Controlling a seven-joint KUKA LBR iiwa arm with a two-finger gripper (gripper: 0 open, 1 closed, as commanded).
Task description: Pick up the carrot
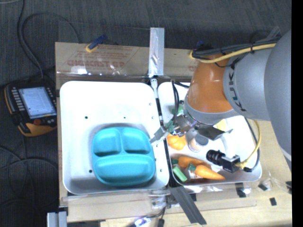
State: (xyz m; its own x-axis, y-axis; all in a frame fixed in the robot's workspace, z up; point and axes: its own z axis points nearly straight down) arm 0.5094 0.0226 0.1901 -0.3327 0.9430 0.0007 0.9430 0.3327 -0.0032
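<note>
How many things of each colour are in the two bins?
Blue: 1, the divided tray in the left bin.
Orange: 3, the carrot, a piece behind it, and a rounder piece in the right bin.
Green: 1, a piece beside the carrot.
Total: 5 that I can see; the arm hides part.

Grey arm [255, 79] from the right, wrist bent down, hand [182, 131] low.

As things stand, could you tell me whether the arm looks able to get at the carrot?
Probably yes. The carrot lies uncovered at the near edge of the right bin, with the arm hanging over that same bin just behind it; other small items crowd beside it, which may hamper a clean grab.
</note>
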